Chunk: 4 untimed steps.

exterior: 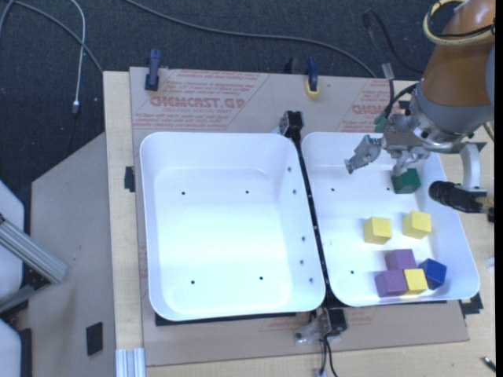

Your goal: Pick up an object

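We saw the arm bent down over the far part of the right bin, its gripper hanging with fingers spread apart, nothing between them. A green block lay in that bin just beside the gripper. Nearer in the same bin sat two yellow blocks, then purple, yellow and blue ones clustered. Left of that bin stood the left bin, both on a cardboard-covered bench over dark carpet.

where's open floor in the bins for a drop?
Left bin: whole floor bare. Right bin: bare strip along the divider, left of the yellow cubes. Crowded: near right corner, with purple blocks and blue cube bunched; far right has the claw by the green block.
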### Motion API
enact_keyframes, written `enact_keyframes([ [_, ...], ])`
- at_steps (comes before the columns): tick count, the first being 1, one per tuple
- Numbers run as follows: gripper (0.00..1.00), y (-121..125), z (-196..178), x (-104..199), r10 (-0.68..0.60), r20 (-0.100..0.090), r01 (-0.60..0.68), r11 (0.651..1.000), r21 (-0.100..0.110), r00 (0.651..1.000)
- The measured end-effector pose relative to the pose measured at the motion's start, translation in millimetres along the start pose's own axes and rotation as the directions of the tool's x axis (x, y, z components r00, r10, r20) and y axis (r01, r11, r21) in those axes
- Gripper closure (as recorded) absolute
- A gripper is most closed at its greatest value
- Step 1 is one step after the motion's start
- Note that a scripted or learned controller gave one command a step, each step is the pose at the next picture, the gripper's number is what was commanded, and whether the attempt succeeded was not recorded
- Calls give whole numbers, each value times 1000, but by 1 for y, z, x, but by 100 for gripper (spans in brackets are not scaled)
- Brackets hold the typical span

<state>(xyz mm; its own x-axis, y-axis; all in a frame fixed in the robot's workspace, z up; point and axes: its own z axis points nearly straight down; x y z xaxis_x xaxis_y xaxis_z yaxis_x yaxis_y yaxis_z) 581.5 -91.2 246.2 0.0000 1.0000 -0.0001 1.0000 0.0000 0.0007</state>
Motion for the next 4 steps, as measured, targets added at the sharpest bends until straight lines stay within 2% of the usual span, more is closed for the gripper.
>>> enact_keyframes([
  [1,0,-37,55,-63,6,0,-6,1000,5,1000],
  [2,0,-34,163,-69,1,-2,-1,1000,10,1000],
  [3,0,-18,158,-92,0,0,0,1000,0,1000],
  [4,0,-39,158,-44,-3,-1,3,1000,1,1000],
])
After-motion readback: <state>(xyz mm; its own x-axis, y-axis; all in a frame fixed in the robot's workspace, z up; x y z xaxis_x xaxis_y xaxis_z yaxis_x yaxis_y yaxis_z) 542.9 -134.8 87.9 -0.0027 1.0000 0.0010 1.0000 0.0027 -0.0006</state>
